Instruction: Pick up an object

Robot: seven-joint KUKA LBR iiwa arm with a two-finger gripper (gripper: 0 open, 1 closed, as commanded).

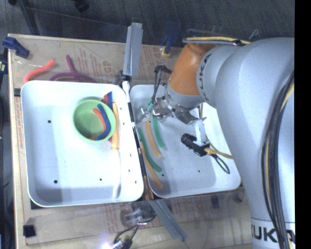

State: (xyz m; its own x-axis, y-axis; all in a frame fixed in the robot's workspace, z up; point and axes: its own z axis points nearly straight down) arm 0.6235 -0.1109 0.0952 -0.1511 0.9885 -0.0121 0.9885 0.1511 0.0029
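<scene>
The grey arm point(249, 102) reaches in over the right bin point(217, 178) and bends down at its orange band, so the gripper point(154, 112) hangs low at that bin's upper-left corner, close against the wall shared with the left bin point(57, 185). That pose looks like a descent onto the loose things gathered along this wall, which probably slid there because the bin floor is smooth and shallow.

Just below the gripper, running away from it down the bin's left side, lie long thin pieces: a green strip point(156, 135) nearest, an orange strip point(152, 145) beside it, and a darker green strip point(151, 162) further off. The nearest green strip seems to be the likeliest target; its upper end comes right up under the gripper, though whether they touch is unclear. Whether the gripper is released or clenched I cannot tell, as the wrist hides it.

Across the wall from the gripper, in the left bin, a green bowl point(95, 119) holds red and blue pieces, well apart from the gripper.
</scene>
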